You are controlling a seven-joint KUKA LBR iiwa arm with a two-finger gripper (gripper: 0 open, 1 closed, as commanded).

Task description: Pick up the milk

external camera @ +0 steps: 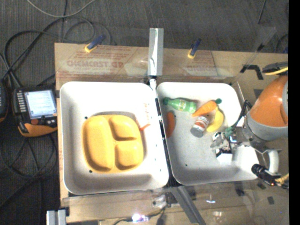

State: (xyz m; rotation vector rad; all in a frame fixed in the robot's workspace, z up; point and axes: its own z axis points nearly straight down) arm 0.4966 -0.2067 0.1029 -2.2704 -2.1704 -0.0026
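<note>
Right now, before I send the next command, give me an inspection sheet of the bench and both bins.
Surface: bench with two white bins, left bin and right bin, side by side.
Job's things: no item I can firmly identify as the milk; a small white container with a red band lies in the right bin and may be it.
Clutter: yellow divided tray in the left bin; green bottle, carrot, banana and a reddish item in the right bin.
Grippers: gripper low over the right bin's right side, nothing seen held.
Cables: loose cables on the floor.
Surroundings: handheld screen unit left of the bench.
</note>
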